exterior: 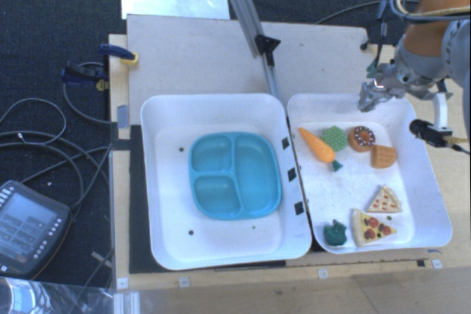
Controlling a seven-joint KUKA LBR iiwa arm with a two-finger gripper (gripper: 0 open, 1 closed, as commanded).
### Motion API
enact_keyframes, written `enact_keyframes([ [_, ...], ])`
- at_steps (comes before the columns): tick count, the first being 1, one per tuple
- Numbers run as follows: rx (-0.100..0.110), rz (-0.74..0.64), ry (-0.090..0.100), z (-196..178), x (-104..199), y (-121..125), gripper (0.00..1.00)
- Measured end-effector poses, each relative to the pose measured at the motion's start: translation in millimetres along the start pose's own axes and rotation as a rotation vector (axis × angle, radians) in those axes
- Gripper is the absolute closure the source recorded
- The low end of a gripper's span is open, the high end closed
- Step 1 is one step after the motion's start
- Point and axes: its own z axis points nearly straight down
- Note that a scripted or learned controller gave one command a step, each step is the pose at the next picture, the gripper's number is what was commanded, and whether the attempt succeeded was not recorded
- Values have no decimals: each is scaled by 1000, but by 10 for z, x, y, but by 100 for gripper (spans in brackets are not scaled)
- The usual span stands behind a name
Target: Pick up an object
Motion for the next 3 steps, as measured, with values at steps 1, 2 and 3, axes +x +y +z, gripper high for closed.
enact_keyframes([
  [1,0,-3,0,-452,3,48,100],
  [2,-3,-8,0,-1086,75,96,100],
  [3,6,-8,3,-1092,431,-157,100],
])
